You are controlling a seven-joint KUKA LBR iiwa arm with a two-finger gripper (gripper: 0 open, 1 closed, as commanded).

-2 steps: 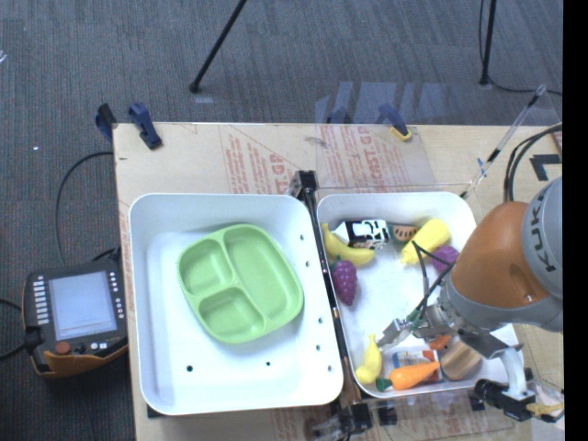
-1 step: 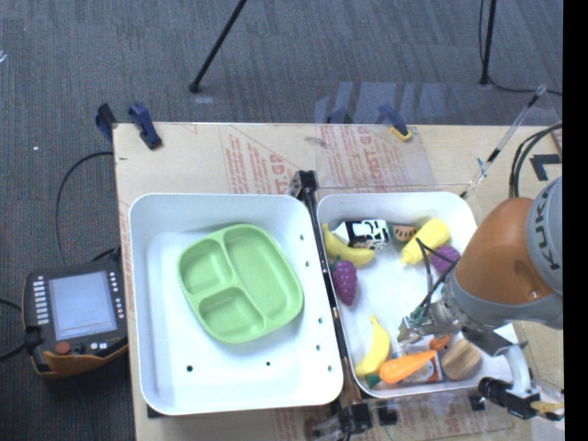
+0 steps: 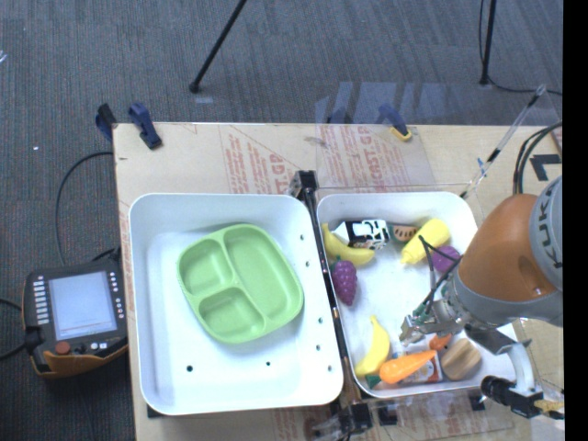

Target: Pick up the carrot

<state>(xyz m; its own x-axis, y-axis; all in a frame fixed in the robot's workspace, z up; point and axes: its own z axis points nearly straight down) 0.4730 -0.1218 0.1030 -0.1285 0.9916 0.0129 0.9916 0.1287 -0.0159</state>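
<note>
Carrot (image 3: 405, 367) lying at front edge of right bin (image 3: 459, 208), beside banana (image 3: 375, 345) — not lifted. Gripper (image 3: 421, 324) poised just above it; finger state: cannot tell. Grasp and lift judged outstanding — approach approx. complete.

The end effector (image 3: 421, 327) hangs in the right bin (image 3: 464, 211). The carrot (image 3: 406, 367) lies just below it, a banana (image 3: 375, 345) to its left, grapes (image 3: 344, 281) up-left. The plate (image 3: 240, 281) sits far left in the other bin (image 3: 147, 356).
</note>
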